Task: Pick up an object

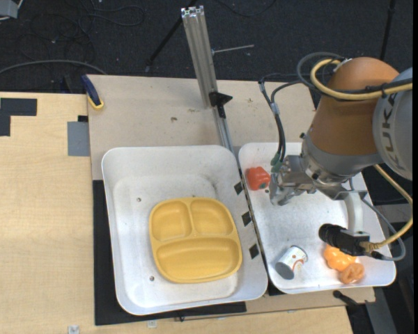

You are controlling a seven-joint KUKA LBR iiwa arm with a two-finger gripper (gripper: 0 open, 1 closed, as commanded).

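In the right bin [303, 221], a small red object [257, 178] lies near the left wall at the far end. My gripper [284, 188] hangs low over the bin just to the right of it, under the grey and orange wrist; I see nothing held in it. A small white and grey cup [290, 261] lies on its side near the front of the same bin. An orange lumpy object [345, 265] rests in the front right corner.
The left bin [125, 179] holds a yellow divided plate [194, 239]. An upright metal post [202, 54] stands behind the bins, at the gap between them. The arm covers the right bin's far right part.
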